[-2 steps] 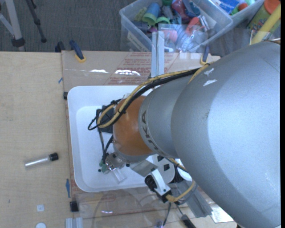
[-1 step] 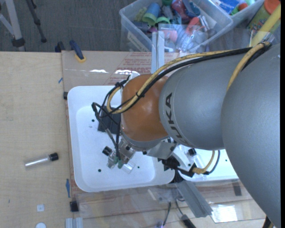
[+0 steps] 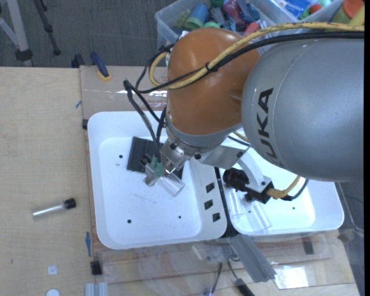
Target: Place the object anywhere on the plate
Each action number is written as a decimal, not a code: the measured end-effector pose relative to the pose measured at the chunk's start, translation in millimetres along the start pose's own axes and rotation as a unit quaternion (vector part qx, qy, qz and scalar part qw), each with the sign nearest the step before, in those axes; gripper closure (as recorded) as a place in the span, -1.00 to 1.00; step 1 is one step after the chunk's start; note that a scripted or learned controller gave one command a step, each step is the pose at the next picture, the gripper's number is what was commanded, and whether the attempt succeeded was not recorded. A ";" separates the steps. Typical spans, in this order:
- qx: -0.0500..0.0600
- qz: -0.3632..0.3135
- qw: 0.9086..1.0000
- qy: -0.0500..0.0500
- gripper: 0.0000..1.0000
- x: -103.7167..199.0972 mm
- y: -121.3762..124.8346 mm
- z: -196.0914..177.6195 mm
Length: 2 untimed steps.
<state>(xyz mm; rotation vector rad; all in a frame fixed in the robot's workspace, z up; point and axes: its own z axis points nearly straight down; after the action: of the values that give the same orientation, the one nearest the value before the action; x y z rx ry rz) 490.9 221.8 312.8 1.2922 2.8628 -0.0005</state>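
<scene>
Arm [image 3: 300, 98] is reaching in from 3 o'clock and is covering the upper halves of both bins. Gripper [image 3: 161, 172] is hanging over the left bin [image 3: 110, 173], just toward 12 o'clock of that bin's middle. Whether the tool is standing apart or together cannot be told at this angle.

A small green object [image 3: 154, 167] is showing at the gripper's tip, with a clear block [image 3: 171, 185] just at its 4 o'clock. Whether it is being clamped cannot be told. A dark flat piece [image 3: 137, 154] is lying at the object's 10 o'clock.

Over the right bin [image 3: 324, 214], a black fitting [image 3: 238, 179] is trailing a yellow cable [image 3: 286, 193] toward 3 o'clock.

On the bench [image 3: 40, 133], a clear vial [image 3: 53, 208] is lying at 9 o'clock of the left bin, well apart from it. A tub of coloured items [image 3: 231, 14] is sitting at 12 o'clock.
</scene>
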 end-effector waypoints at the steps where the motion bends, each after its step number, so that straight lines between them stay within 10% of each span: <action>1: -0.001 0.246 0.969 0.000 1.00 -17.8 15.6 -93.4; 2: 0.002 0.211 0.978 0.001 1.00 -1.3 -17.4 33.8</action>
<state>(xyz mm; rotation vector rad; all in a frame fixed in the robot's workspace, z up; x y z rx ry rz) 478.7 209.3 279.0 1.8677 2.5281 -0.0043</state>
